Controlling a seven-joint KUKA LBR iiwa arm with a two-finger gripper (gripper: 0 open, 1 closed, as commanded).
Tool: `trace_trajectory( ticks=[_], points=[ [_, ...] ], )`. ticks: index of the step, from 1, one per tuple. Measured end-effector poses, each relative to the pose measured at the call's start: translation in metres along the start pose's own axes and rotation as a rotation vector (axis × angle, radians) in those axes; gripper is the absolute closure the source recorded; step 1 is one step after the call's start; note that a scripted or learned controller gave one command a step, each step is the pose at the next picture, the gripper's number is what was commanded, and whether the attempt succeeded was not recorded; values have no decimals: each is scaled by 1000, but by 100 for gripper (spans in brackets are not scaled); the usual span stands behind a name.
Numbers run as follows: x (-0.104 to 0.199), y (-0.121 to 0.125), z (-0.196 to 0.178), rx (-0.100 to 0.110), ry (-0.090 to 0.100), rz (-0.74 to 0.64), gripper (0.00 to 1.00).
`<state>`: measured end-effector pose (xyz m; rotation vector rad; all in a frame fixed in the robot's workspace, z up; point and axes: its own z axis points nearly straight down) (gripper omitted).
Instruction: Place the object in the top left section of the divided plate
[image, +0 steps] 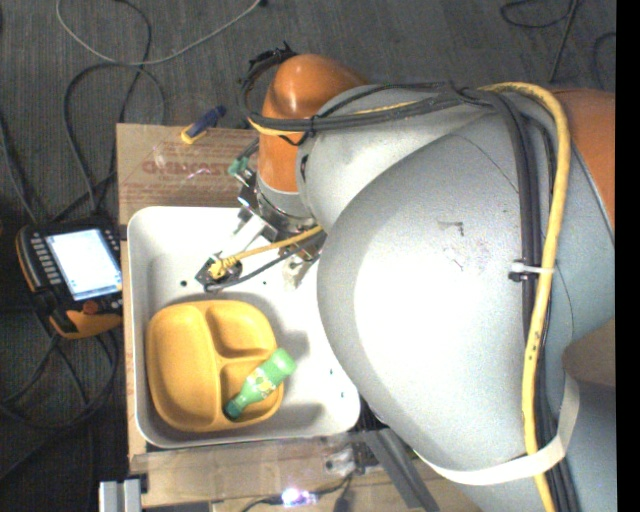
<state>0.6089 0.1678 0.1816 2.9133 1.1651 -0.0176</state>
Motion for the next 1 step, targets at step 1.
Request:
trace_trajectory(
  ticks=[1],
  points=[
    [-33, -35, 91, -23, 19, 194, 0]
  ],
)
